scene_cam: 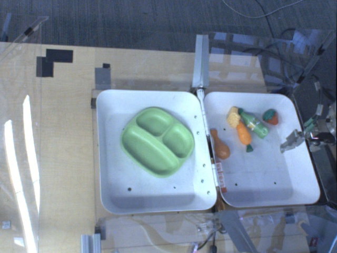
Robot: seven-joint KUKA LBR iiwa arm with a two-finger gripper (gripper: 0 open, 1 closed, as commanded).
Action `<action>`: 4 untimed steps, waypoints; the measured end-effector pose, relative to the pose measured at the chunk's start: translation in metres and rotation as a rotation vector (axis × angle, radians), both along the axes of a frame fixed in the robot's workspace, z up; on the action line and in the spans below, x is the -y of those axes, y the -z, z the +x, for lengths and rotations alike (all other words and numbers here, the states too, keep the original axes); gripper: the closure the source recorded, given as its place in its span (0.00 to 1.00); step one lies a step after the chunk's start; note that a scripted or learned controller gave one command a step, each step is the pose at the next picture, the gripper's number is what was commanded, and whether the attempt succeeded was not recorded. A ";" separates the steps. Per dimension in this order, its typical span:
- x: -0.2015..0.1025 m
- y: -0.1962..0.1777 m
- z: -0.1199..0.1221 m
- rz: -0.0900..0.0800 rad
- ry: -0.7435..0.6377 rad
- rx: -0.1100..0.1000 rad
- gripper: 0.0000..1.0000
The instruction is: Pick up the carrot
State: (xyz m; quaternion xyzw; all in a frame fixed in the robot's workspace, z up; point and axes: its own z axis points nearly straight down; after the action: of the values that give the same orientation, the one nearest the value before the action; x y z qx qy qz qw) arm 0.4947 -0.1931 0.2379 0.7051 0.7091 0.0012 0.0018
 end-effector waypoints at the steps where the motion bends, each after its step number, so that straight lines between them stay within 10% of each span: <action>1: -0.016 0.128 0.097 -0.001 -0.217 0.000 0.00; 2: -0.089 0.148 0.128 -0.005 -0.373 0.007 0.00; 3: -0.091 0.137 0.129 -0.002 -0.373 0.007 1.00; 4: -0.146 0.052 0.069 0.001 -0.102 0.001 1.00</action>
State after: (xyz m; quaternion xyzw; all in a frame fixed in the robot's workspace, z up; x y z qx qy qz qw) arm 0.5638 -0.0470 0.1857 0.6680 0.7441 0.0019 0.0018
